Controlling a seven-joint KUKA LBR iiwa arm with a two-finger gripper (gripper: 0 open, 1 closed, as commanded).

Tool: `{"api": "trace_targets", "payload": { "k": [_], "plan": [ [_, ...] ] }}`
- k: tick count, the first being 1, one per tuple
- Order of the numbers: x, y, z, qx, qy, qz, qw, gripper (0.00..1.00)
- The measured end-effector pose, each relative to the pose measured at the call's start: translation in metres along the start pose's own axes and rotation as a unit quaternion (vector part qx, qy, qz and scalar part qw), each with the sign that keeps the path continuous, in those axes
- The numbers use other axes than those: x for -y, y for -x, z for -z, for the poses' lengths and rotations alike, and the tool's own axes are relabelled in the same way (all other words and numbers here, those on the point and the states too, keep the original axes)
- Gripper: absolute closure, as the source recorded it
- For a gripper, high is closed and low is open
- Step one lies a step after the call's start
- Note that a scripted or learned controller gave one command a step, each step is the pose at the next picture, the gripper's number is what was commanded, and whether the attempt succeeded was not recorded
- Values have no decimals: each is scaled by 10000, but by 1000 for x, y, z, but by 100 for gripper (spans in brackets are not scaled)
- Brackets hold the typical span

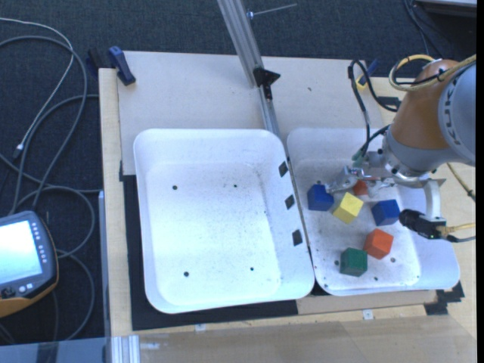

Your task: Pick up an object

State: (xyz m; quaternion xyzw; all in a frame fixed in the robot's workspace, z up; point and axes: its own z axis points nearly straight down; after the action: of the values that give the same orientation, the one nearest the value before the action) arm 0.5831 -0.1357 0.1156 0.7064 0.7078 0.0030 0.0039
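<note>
Claw low over the cluster of blocks in the right bin

The arm's two-finger claw (361, 180) hangs in the right-hand shallow white plastic bin (439, 274); how far it is open I cannot tell, and nothing shows in its grip. The small yellow cube (348, 207) lies just below-left of it, beside the small blue cube (320, 197).

Two bins (151, 146) (446, 267) are sitting on the bench; two blue blocks (320, 197) (386, 212), one yellow (349, 206), one orange (379, 243), one green (353, 262) are lying in the right one.
</note>
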Motion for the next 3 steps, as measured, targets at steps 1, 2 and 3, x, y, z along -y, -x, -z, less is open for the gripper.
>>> {"api": "trace_targets", "payload": {
  "k": [1, 2, 3],
  "plan": [
    [25, 66, -16, 1, -59, -38, 10000, 0],
    [81, 29, -16, -27, -76, -10, 10000, 0],
    [-3, 30, -15, 3, -12, 14, 10000, 0]
  ]
}}
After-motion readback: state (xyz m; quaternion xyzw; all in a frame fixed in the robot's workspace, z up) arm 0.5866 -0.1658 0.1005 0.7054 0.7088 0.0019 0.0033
